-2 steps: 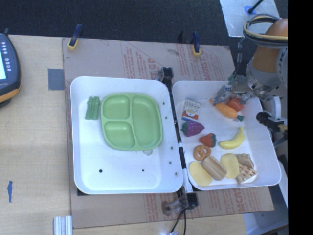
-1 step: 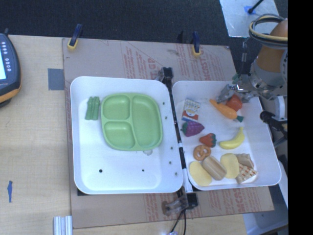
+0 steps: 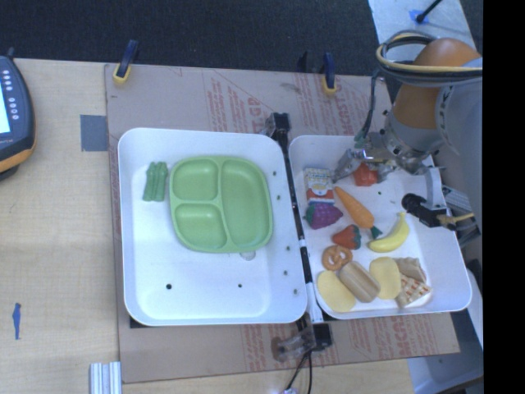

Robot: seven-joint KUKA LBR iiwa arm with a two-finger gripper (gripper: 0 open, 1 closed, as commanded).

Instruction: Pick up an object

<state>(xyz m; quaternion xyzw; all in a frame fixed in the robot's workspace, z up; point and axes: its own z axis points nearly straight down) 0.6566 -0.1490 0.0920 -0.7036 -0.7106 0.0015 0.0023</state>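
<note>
Overhead view of the bench [image 3: 57, 245], described left to right. At the left edge of the frame, a dark handheld pendant [image 3: 12, 109] with an orange rim rests on the wood. Left of centre, the left bin [image 3: 148, 294] holds a green bean pod [image 3: 155, 180] near its upper left corner and, just beside it, a green three-compartment plate [image 3: 221, 203] lying flat. Right of centre, the right bin [image 3: 447, 298] holds the toy foods: a small printed packet [image 3: 318, 182] at its upper left, purple grapes [image 3: 323, 214] below the packet, an orange carrot [image 3: 353, 207] lying on a slant, a strawberry [image 3: 347, 236], a pretzel [image 3: 335, 257], a yellow banana [image 3: 392, 235], a hot dog [image 3: 359, 281] resting across pale yellow discs [image 3: 332, 292], and a waffle-like piece [image 3: 412, 279] at the lower right. A red item [image 3: 366, 176], too small to identify, lies at the top of this bin. The end effector [image 3: 367, 158] sits directly above and touching or nearly touching that red item; whether its fingers are apart or together cannot be told. The arm [image 3: 431, 80] enters at the upper right of the frame.
</note>
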